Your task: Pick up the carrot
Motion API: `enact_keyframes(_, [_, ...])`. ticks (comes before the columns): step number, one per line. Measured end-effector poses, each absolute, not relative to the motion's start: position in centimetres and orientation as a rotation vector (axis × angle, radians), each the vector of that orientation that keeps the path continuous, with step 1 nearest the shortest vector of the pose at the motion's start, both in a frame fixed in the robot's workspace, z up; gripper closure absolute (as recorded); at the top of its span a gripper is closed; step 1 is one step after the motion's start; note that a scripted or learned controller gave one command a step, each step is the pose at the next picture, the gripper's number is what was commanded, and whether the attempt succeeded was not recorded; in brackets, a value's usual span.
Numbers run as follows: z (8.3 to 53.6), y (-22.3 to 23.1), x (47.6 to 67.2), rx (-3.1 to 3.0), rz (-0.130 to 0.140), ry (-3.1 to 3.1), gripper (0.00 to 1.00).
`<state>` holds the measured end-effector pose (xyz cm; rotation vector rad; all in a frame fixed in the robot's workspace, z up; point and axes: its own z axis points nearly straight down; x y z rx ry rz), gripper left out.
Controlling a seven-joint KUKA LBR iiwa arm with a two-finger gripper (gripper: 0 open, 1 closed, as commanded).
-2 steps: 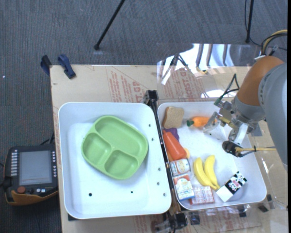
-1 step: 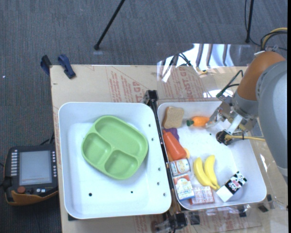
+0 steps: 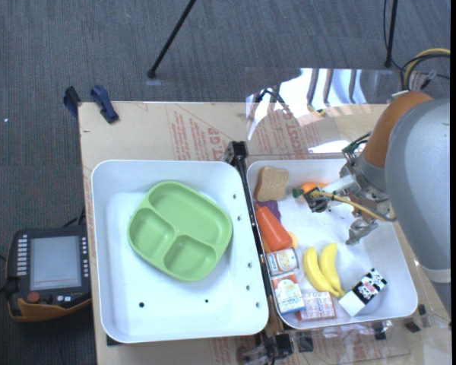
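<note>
The carrot (image 3: pixel 273 230) lies toward the view's left of the gripper (image 3: pixel 359 231), its long axis running near-to-far. Whether the gripper is open or closed cannot be told

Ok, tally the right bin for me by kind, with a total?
Bread slice: 1
Carrot: 1
Bananas: 2
Printed cartons: 3
Cow-patterned carton: 1
Purple item, partly hidden: 1
Small orange item: 1
Total: 10

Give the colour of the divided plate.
The plate is light green; the camera view shows it best.
</note>
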<state>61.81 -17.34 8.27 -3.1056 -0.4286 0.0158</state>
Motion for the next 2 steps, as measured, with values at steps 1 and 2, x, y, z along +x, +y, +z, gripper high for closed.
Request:
enact_keyframes(1, [8.80, -17.16, 61.77, -3.100, 0.030, -0.440, 1.00])
enact_keyframes(2, [9.30, -17.08, 61.70, -3.095, 0.045, -0.449, 1.00])
